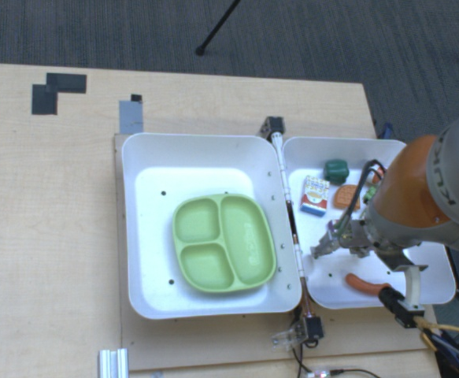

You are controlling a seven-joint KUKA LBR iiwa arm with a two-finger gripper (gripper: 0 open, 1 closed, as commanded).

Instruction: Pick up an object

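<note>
The right bin (317, 290) holds a small white, blue and red carton (315, 194), a dark green block (336, 168), an orange-red round piece (344, 197) and a red sausage-shaped object (363, 283). My gripper (327, 244) hangs low over the left middle of this bin, below the carton and up-left of the sausage. I see nothing held in it. The grey arm with its orange band (410, 191) covers the bin's right half.
In the left bin (146, 211) lies a light green divided plate (223, 242). A ridge with a black clamp (274, 126) separates the bins. Cables (308, 333) lie at the bench's front edge. Dark tape marks (56, 91) sit far left.
</note>
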